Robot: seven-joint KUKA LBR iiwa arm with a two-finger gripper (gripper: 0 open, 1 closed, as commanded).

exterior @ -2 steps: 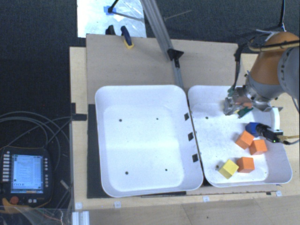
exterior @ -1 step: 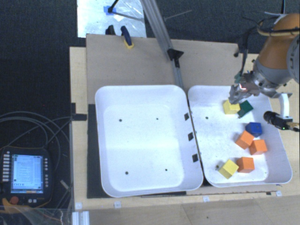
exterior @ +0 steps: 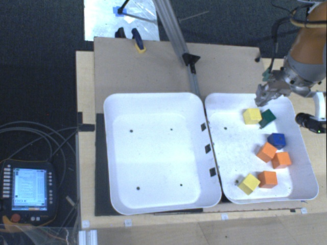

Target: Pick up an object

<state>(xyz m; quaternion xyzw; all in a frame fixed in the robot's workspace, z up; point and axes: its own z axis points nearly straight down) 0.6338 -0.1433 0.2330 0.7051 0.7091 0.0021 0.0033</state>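
End effector (exterior: 266, 95) sits over the far edge of the right bin (exterior: 301, 188), just beyond the yellow cube (exterior: 252, 116) and green cube (exterior: 267, 118). Nothing visible in its grip, and I can't tell whether it's apart or together — too blurred at the tip.

Candidates are all in the right bin: yellow and green cubes touching each other at the far end, then the blue cube (exterior: 276, 140) beside two orange cubes (exterior: 266, 151) (exterior: 281, 160) mid-bin, and a second yellow cube (exterior: 249, 183) against another orange cube (exterior: 267, 179) at the near end. Left bin (exterior: 117, 198) isn't in play.

Risks, as I read it:
- Yellow/green pair is butted together — a descent between them likely wedges on both or shoves one aside instead of closing on either.
- Both sit near the far bin wall (little room on that side), so the tip could catch the rim coming down.
- Green cube lies rotated relative to the yellow one; a grasp lined up on one could land corner-on and slip off.
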